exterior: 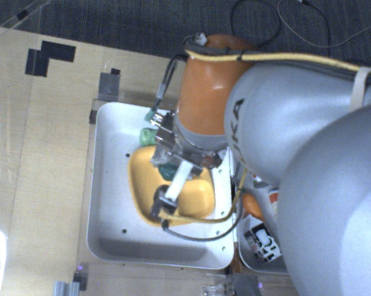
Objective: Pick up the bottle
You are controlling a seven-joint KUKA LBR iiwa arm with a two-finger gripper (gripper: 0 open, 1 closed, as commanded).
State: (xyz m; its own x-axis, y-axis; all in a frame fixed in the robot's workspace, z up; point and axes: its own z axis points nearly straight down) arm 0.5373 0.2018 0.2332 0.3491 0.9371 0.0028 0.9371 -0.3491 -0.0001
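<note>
- Camera view: the yellow bottle (200, 197) lies flat in the left bin (108, 191). Its long axis runs roughly upper left to lower right, and I can't make out which end is the neck.
- The gripper (182, 165) is right on top of the bottle's upper middle, and I honestly can't tell if it's clamped or loose.
- A teal thing (148, 135) sits just beside the bottle's upper-left end.

A pale wooden bench (41, 159) fills the left and lower frame. Two white bins sit on it side by side: one (103, 235) at centre, the other (245, 252) just right of it, mostly hidden by the arm. A black L-shaped mark (48, 57) lies at upper left. A grey bracket (110, 85) stands beside the centre bin's upper left corner, another (65, 292) at the bottom edge.
</note>
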